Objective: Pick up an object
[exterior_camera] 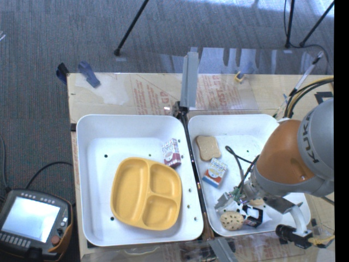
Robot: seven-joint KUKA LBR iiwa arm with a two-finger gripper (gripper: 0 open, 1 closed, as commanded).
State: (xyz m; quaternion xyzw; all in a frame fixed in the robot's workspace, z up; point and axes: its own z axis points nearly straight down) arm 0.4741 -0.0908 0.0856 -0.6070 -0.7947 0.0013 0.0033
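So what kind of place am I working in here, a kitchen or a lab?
Most likely a robotics lab, not a kitchen: two white bins on a plywood bench, tripod legs on grey carpet, and a teach pendant on the floor. The food items look like toys.

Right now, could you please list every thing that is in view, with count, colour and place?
bins: 2, white, side by side on the bench
divided tray: 1, yellow, in the left bin
small carton: 1, red and white, left bin, touching the tray's far right corner
toast slice: 1, tan, right bin, far left part
juice box: 1, white, blue and orange, right bin, just nearer than the toast
cookie: 1, tan with dark chips, right bin, near edge
pendant: 1, grey with lit screen, on the floor at left
tripod legs: several, black, on the carpet beyond the bench
arm: 1, grey with orange band, over the right bin
gripper: 1, dark, just above the cookie
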